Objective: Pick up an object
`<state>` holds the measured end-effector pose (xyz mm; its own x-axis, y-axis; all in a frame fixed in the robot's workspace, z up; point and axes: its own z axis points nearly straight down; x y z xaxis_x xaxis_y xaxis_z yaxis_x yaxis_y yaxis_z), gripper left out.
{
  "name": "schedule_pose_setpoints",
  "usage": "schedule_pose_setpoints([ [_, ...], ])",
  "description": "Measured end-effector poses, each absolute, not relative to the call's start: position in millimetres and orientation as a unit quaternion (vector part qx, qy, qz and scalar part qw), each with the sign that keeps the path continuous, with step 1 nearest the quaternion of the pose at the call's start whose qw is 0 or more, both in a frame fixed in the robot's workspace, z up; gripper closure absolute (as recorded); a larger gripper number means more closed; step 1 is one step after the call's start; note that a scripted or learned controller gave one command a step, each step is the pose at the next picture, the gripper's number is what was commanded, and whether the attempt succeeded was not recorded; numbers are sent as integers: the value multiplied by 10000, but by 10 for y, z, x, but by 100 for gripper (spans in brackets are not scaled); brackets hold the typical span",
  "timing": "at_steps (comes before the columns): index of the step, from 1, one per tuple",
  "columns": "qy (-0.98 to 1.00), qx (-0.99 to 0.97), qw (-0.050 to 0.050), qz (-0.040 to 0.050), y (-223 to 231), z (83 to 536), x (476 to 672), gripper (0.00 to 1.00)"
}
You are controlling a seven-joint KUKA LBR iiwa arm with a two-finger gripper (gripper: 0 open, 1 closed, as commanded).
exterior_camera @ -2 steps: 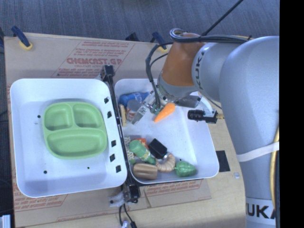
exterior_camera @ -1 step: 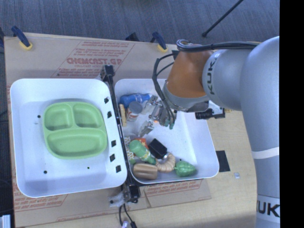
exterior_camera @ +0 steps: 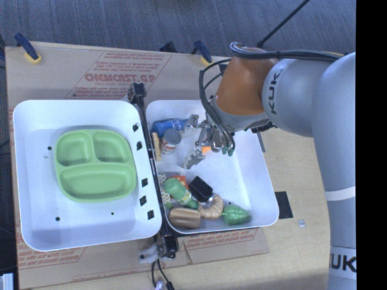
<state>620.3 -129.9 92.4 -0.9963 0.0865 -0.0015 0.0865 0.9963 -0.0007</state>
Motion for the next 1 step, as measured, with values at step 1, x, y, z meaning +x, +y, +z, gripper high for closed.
schedule_pose_setpoints([
  [1, 9957, -927, -11, -38, -1168, 943, 6306, 0],
])
